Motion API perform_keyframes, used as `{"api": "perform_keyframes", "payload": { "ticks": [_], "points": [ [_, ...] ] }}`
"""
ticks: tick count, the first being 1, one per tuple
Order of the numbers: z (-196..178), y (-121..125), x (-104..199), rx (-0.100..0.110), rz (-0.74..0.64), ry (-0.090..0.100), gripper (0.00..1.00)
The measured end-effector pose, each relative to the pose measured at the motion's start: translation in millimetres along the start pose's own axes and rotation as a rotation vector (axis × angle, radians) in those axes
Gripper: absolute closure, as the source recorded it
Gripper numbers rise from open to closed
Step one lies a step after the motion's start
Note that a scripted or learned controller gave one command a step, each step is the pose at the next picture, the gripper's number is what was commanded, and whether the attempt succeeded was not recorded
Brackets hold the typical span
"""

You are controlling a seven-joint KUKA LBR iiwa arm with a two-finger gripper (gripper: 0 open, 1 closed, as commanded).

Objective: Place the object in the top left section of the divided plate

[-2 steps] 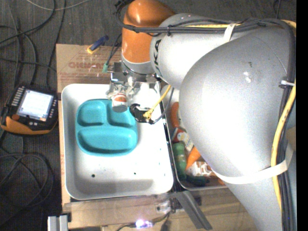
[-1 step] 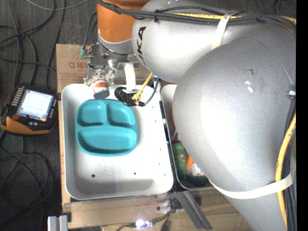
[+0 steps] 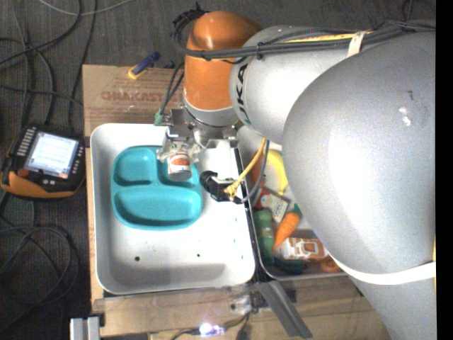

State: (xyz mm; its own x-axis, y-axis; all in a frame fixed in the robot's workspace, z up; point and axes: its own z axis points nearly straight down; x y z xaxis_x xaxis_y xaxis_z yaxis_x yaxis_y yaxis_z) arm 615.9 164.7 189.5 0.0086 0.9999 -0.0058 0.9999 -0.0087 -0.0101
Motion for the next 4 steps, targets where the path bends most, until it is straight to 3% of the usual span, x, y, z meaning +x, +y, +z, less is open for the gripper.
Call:
{"api": "perform_keyframes", "payload": {
  "ticks": [1, 2, 3, 4],
  "points": [
    [-117.6, 48.9, 67.5, -0.004, -0.043, 0.0, 1.0],
    [71.3, 33.5, 65.9, -0.01, -0.05, 0.008, 1.0],
    [60.8, 54.5, 20.4, -0.017, -0.317, 0.01, 1.0],
    [64.9, 53.2, 18.8, -0.011, -0.317, 0.008, 0.0]
  ]
}}
